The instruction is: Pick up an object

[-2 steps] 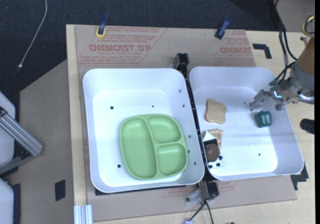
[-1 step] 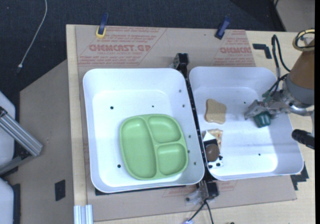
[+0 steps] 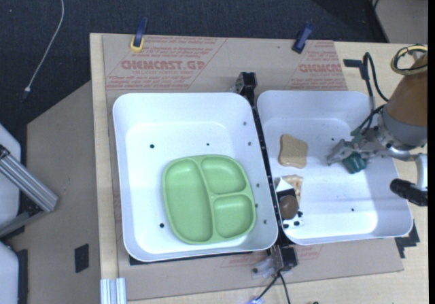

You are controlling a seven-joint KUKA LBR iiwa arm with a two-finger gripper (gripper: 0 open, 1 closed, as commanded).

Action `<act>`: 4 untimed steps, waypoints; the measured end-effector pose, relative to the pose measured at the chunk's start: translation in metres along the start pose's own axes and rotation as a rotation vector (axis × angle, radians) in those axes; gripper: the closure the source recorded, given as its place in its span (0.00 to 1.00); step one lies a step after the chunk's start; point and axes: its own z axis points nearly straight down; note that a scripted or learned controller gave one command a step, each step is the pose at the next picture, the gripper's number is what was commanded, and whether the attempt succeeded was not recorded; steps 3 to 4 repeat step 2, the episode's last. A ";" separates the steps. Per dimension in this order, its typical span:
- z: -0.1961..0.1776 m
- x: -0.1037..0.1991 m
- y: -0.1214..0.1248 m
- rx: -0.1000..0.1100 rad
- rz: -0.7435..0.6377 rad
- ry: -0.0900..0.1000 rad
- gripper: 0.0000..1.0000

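In the right bin [image 3: 319, 228] my gripper [image 3: 343, 153] hangs low over the floor, right of the middle, at the end of the grey arm [image 3: 406, 109]. A small teal object [image 3: 355, 163] sits right against the gripper's lower side, partly covered by it; whether it is gripped I cannot tell. To the gripper's left, and apart from it, a tan slice of bread [image 3: 293, 151] lies flat. Near the bin's left wall lies a small brown, black and orange item [image 3: 289, 199].
The left bin [image 3: 136, 132] holds a green divided plate [image 3: 207, 197] towards its front. A black clamp [image 3: 246, 82] sits at the back where the bins meet. A black cable [image 3: 367, 75] runs by the right bin's far right corner.
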 end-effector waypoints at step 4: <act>-0.057 -0.002 -0.006 -0.008 0.003 -0.008 1.00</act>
